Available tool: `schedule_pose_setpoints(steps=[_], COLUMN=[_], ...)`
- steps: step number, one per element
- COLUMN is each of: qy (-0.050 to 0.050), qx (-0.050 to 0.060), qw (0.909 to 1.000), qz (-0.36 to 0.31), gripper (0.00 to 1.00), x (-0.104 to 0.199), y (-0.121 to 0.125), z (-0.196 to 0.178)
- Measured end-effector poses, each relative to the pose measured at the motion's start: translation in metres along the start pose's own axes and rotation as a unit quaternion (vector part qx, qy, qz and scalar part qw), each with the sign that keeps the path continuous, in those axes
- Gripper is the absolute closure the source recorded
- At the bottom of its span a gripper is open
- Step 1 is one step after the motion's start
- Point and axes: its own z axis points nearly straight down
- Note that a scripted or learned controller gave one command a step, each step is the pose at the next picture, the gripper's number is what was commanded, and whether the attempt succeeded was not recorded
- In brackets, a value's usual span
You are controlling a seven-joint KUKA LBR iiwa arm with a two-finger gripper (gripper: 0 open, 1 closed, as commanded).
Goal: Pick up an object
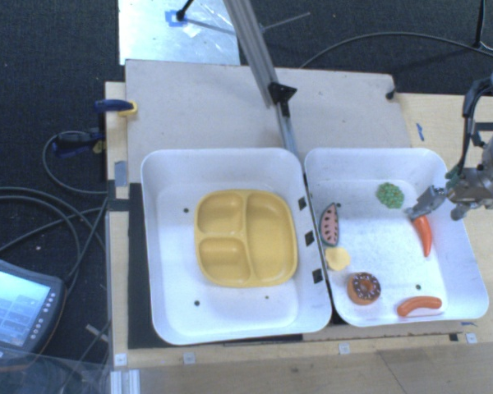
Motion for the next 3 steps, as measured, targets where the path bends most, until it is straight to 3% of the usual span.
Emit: schedule_pose_setpoints(steps=[1, 3], qy=[0.0, 0.0], qx=[0.0, 0.002], qw=[1.0, 1.0], qz=[0.001, 0.003], gripper=[0.0, 0.0], x=[0.0, -0.007], y=[0.0, 0.001], z=[0.0, 0.098])
